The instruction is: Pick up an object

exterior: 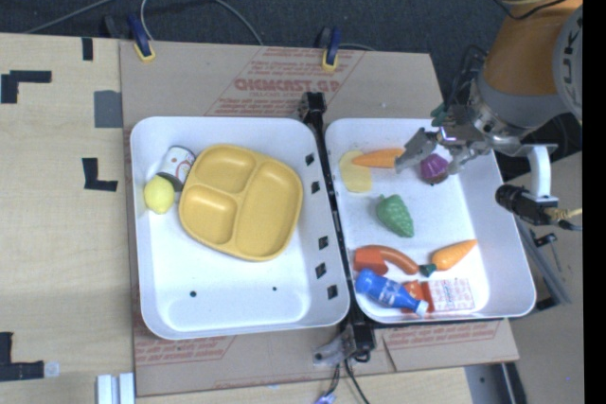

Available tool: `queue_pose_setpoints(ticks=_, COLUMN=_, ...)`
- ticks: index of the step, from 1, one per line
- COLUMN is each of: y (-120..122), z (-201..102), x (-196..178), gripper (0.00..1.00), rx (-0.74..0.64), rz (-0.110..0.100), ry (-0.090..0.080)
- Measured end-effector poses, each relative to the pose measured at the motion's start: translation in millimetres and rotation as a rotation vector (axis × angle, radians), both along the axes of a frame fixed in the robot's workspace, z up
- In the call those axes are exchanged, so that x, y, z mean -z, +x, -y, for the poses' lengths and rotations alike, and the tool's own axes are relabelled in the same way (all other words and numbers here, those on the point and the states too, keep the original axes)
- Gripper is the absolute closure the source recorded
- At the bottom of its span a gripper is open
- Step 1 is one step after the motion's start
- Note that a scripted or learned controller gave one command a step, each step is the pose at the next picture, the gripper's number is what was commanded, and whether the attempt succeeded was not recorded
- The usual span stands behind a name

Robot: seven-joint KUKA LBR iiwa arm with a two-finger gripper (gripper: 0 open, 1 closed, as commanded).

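My gripper [437,156] hangs over the upper right part of the right bin [500,232], reaching in from the right. Its two fingers [414,150] stand spread, open, with a small purple object [434,169] between and just below them. I cannot tell whether either finger touches it. An orange carrot [379,159] lies just left of the gripper, beside a pale yellow piece [355,177].
The right bin also holds a green vegetable [396,215], a red-orange sausage [383,257], a second carrot [453,254], a blue bottle [388,291] and a red-white packet [454,295]. The left bin [227,298] bears a yellow divided plate [239,202], a lemon [159,195] and a small can [176,164].
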State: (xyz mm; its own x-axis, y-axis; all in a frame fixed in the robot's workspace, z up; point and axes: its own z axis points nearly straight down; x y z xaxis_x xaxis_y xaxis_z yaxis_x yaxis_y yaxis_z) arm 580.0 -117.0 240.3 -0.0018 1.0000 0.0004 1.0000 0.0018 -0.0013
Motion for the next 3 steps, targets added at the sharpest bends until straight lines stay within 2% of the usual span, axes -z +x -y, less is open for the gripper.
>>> queue_pose_setpoints(ticks=1, y=-21.1, z=2.0, x=58.9, gripper=0.00, rx=0.001, rz=-0.002, ry=0.000)
queue_pose_setpoints(ticks=2, y=5.1, z=5.5, x=153.8, gripper=0.00, rx=0.000, rz=0.005, ry=-0.001)
queue_pose_setpoints(ticks=3, y=5.1, z=5.8, x=144.6, gripper=1.00, rx=0.000, rz=0.005, ry=-0.003)
